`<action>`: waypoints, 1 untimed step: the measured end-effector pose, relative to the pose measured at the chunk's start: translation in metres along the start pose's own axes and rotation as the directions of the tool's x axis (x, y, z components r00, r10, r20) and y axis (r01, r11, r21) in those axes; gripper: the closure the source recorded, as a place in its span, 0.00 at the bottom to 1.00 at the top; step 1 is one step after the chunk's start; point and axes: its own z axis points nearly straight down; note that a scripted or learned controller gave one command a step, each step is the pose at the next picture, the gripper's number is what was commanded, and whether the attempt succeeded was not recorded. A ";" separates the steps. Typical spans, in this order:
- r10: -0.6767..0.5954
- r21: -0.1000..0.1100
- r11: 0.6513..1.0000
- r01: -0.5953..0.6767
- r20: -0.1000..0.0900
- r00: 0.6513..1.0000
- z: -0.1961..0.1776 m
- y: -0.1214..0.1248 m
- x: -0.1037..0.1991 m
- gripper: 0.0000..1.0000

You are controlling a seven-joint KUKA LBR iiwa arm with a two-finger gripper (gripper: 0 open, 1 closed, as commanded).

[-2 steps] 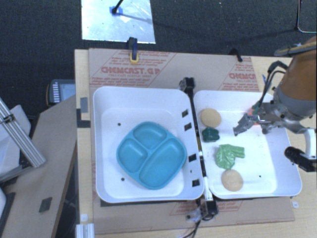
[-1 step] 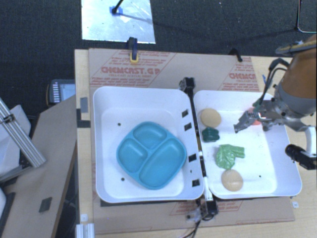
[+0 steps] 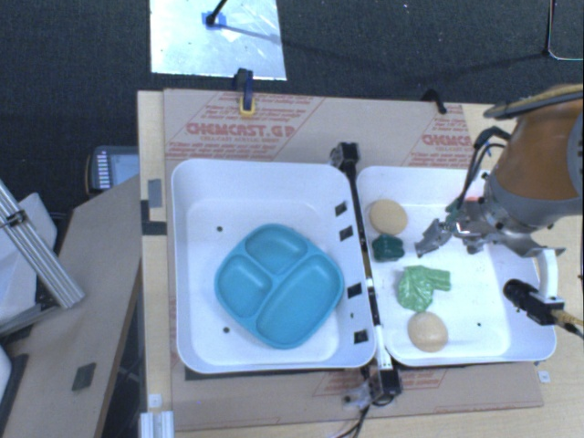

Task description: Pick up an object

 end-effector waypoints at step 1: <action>0.001 0.000 1.000 -0.001 0.000 1.000 0.042 0.001 0.001 0.00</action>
